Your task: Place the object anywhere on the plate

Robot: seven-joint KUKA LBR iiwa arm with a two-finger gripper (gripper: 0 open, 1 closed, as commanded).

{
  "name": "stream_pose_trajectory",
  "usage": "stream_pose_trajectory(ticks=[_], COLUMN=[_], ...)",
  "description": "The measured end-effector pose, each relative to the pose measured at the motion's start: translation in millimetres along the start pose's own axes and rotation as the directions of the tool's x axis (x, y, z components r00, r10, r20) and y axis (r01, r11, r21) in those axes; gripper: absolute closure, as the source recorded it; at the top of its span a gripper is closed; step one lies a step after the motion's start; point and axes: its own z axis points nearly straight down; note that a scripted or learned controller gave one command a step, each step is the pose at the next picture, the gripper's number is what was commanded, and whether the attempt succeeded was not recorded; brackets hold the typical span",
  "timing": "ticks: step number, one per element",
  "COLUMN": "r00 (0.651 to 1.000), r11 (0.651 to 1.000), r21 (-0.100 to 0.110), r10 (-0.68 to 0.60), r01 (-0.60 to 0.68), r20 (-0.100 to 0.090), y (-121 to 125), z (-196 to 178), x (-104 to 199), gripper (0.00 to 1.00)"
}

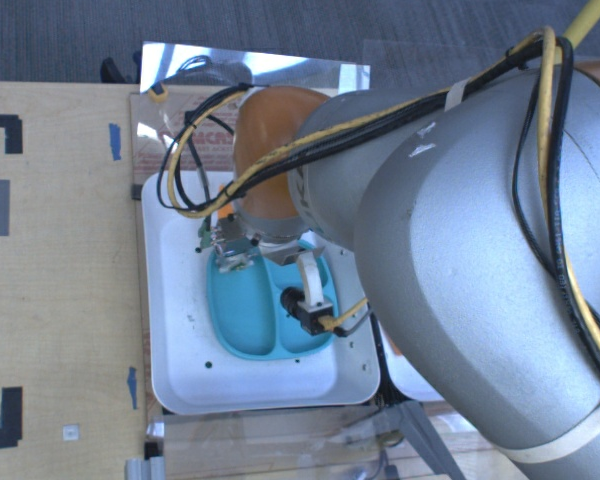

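Grey arm filling the frame's right, gripper lowered over blue divided plate in white bin at lower centre, object hidden, grip state not discernible

One camera looks steeply down, close above the arm, facing the bin beneath the wrist.

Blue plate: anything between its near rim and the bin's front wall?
Camera view: bare white bin floor between the blue plate and the front wall of the white bin, apart from a small dark speck or two near the plate's rim.
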Motion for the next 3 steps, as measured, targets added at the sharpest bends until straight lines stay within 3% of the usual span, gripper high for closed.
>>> stream_pose_trajectory(ticks=[1,2,3], r00=[0.973,0.972,0.967], r11=[0.973,0.972,0.967], r21=[0.024,0.025,0.016], r10=[-0.231,-0.234,-0.255], r01=[0.231,0.234,0.255], r20=[-0.009,-0.011,-0.006], y=[-29.4,-29.8,-18.2], z=[-31.4,-30.4,-76.3], x=[-81.0,-78.7,-125.7], gripper=[1.00,0.00,0.00])
